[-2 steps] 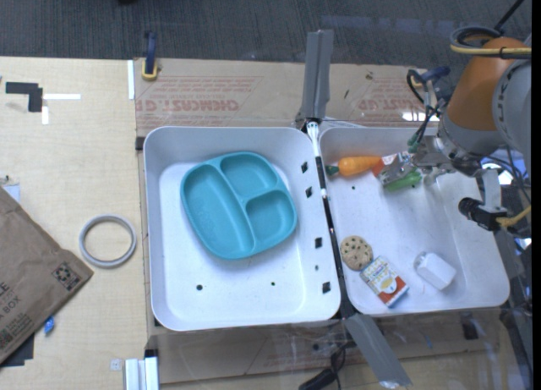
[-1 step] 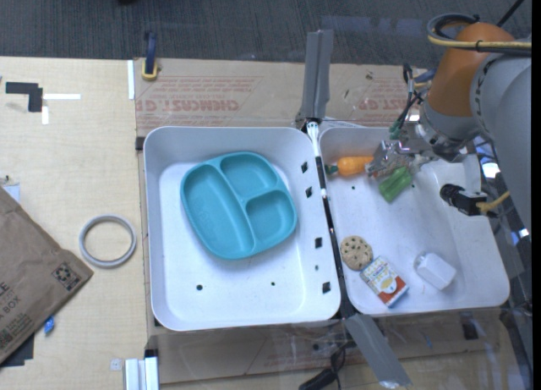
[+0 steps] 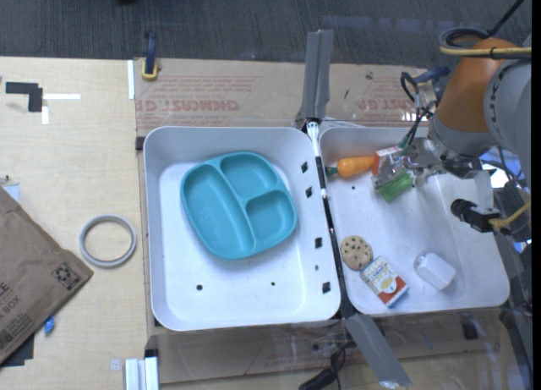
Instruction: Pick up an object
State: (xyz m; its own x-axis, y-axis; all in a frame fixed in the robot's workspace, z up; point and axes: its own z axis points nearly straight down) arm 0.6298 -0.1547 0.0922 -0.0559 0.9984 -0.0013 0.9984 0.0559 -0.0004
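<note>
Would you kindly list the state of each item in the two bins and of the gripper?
Blue divided plate: flat in the left bin, nothing on it.
Carrot: lying at the right bin's far edge.
Green item: beside the gripper.
Cookie: lying flat.
Small carton: on its side.
White cup: tipped over.

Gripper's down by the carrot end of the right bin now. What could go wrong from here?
1. The gripper sits where the carrot, a green item and a small red-and-white item crowd together, so it may catch two or just push them.
2. That cluster lies near the right bin's back wall, so a nudged carrot could wedge there.
</note>
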